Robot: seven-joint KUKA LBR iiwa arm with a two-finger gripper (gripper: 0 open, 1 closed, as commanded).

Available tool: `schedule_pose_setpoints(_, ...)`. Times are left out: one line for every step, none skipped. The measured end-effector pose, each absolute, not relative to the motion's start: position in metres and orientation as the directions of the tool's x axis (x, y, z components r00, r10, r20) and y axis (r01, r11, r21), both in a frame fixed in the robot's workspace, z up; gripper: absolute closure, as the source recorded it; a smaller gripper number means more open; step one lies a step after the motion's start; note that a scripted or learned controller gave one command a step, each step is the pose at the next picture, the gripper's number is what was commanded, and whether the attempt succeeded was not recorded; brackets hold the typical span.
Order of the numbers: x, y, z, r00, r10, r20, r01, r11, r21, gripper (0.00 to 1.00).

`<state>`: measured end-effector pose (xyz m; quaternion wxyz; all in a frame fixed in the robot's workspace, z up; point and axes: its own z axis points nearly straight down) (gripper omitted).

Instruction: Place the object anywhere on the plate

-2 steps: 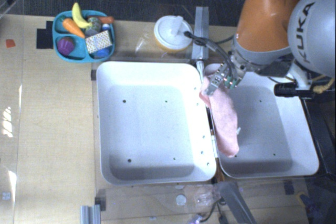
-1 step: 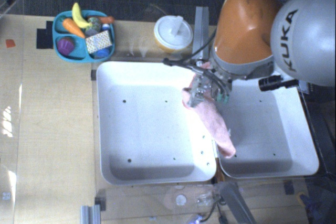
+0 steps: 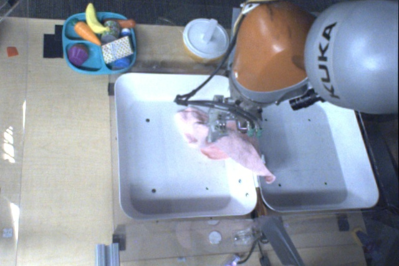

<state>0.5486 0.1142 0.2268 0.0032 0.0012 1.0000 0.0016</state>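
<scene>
A blue divided plate [image 3: 95, 43] with toy food is seen at upper left on the bench, beside a lidded cup [image 3: 206, 38]. In the left bin [image 3: 149, 190], a pink cloth [image 3: 227, 147] lies spread toward the seam (one corner drapes over it). The gripper [image 3: 223, 126] sits directly over the cloth; whether anything is clasped cannot be told.

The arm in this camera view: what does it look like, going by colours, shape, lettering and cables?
The arm is rounded and glossy grey, with KUKA in black capitals on its big dome-shaped joint. Next to that sits a bulbous orange section. A yellow cable runs along the top of the arm, and thin black cables loop from the wrist toward the small metallic pincer, which has dark fittings.
</scene>
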Motion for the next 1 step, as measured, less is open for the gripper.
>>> schedule_pose_setpoints(0.5487, 0.1141, 0.2270, -1.000, 0.003, -0.007, 0.003, 1.000, 0.003, 0.00)
